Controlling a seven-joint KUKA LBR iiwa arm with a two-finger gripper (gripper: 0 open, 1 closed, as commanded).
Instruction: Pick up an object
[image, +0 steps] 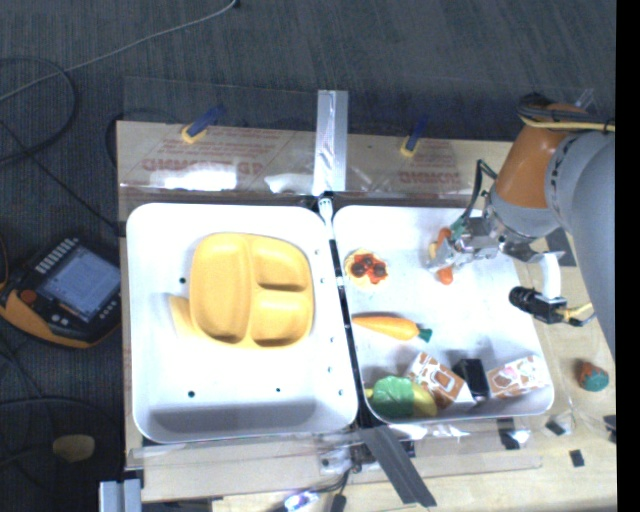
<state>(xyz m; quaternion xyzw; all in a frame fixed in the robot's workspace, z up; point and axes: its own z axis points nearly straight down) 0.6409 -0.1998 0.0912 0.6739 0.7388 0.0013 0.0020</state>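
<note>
light: bright, even | glare: white bins (240, 420) | focus: slightly soft

The hand (462, 240) hung low over the right bin's (500, 300) far corner, beside a small orange item (443, 243). A carrot (386, 326) lay mid-bin. The left bin (150, 380) held a yellow divided tray (250, 288).

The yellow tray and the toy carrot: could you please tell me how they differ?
The yellow tray lies in the left bin; the carrot lies in the right bin. The tray is far larger and has compartments; the carrot is slim and tapered. The tray is plain yellow; the carrot is orange with a green tip. Both lie flat.
</note>
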